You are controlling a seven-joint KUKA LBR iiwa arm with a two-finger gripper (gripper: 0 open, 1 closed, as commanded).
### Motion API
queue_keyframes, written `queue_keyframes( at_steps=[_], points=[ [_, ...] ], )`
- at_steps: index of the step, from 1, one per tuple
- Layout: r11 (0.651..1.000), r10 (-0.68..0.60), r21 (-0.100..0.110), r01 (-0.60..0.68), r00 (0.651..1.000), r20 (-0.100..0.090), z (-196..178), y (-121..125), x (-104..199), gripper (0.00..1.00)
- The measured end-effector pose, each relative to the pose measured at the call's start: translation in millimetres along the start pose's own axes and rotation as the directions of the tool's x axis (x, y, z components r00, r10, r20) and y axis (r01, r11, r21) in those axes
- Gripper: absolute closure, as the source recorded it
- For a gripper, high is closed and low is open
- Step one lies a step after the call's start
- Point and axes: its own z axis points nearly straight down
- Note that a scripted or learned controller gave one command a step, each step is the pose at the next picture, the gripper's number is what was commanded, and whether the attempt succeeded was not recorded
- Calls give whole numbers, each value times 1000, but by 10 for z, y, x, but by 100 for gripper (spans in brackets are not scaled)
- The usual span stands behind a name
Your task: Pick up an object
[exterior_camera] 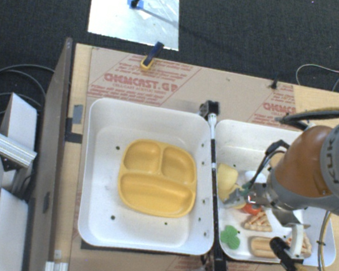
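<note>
Okay, camera view: two white bins side by side on the tabletop (165, 77). Left bin (100, 153) holds a yellow divided tray (156, 179), lying flat, near the middle. Right bin (244, 140) holds the small toy foods: a pale yellow piece (227, 178) at the left wall, a green piece (230, 237) at the near left corner, a red piece (251, 208), a tan ridged waffle-like piece (258, 223), and a tan bun-shaped piece (260, 246) near the front edge. The arm (316, 166) reaches in from the right and hangs over the right bin; the pincer (244, 195) sits low, just beside the pale yellow piece and the red piece. Whether it is open or closed, cannot tell, the wrist hides it; nothing visibly held. Judgement: these look like light, stiff plastic toys, smooth and likely slippery, not fragile. The pale yellow piece looks rounded, so best pinched across its widest middle; it sits close to the bin wall, which could block one side. The waffle piece is flat, harder to get under.
</note>
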Motion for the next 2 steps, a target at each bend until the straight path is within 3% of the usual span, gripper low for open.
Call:
queue_keyframes(
  at_steps=[1, 2],
  points=[
    [1000, 2, 12, -2, 1000, -8, -104, -19, 3, 100],
    [1000, -8, 8, 8, 1000, -11, -1040, 94, 807, 100]
  ],
)
